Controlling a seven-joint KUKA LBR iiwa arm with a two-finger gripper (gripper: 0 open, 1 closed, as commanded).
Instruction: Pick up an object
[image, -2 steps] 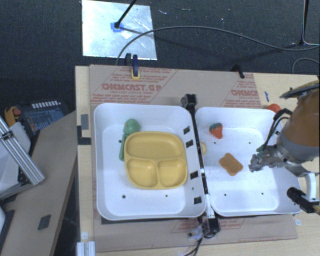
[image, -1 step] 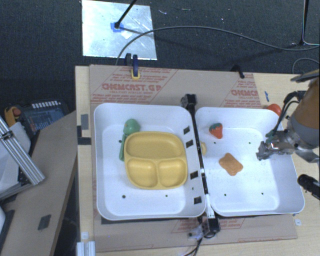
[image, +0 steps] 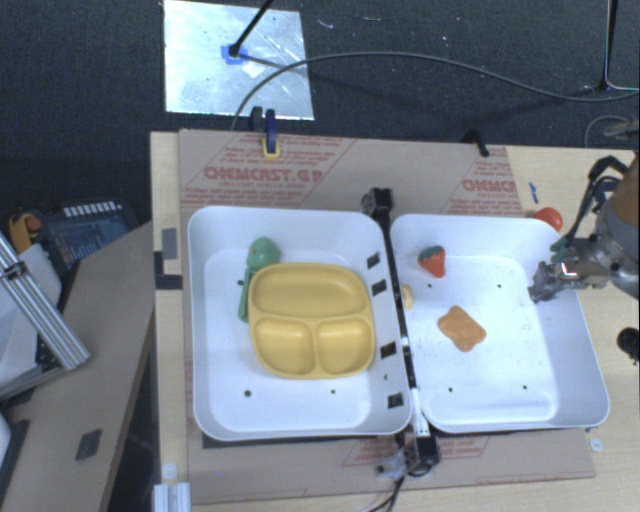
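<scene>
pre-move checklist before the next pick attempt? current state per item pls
1. Targets in the right bin: strawberry toy and orange flat piece lie apart, uncovered: ok.
2. Gripper position: at the right bin's right rim, not above either target: not ok.
3. Gripper free of any load: cannot tell.
4. Left bin targets: yellow divided tray overlaps the green spoon: not ok for the spoon.
5. Small yellow item at the divider: mostly hidden: cannot tell.
</scene>
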